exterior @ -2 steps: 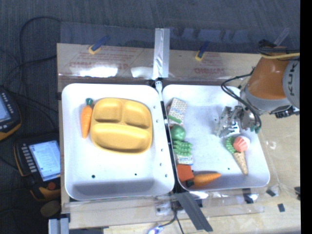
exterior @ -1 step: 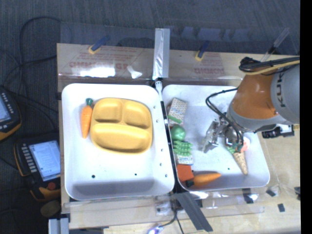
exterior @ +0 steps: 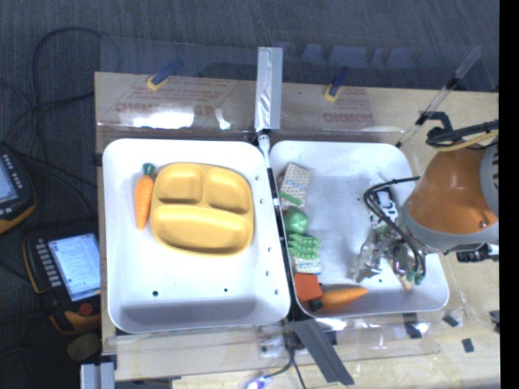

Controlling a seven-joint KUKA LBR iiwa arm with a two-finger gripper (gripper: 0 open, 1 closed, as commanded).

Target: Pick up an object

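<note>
From the overhead camera, two white bins sit side by side: the left bin (exterior: 122, 241) and the right bin (exterior: 340, 164). The gripper (exterior: 381, 258) hangs low in the right bin's near-right part, under the arm's orange band (exterior: 450, 197); whether its jaws are apart or together cannot be told, since cables and shadow blur them.

Two toy carrots show. One carrot (exterior: 342, 297) lies just toward the near wall and left of the jaws, close but apart from them. The other carrot (exterior: 143, 198) lies far left of the jaws, beside one yellow divided tray (exterior: 203, 207) in the left bin.

Along the right bin's left wall, left of the jaws, lie one patterned box (exterior: 293, 186), one green round object (exterior: 296, 220), one green-printed packet (exterior: 304, 251) and one red-orange block (exterior: 306, 284).

Bare bin floor lies between this row and the jaws, and farther toward the far wall. The right and near walls stand close to the jaws.
</note>
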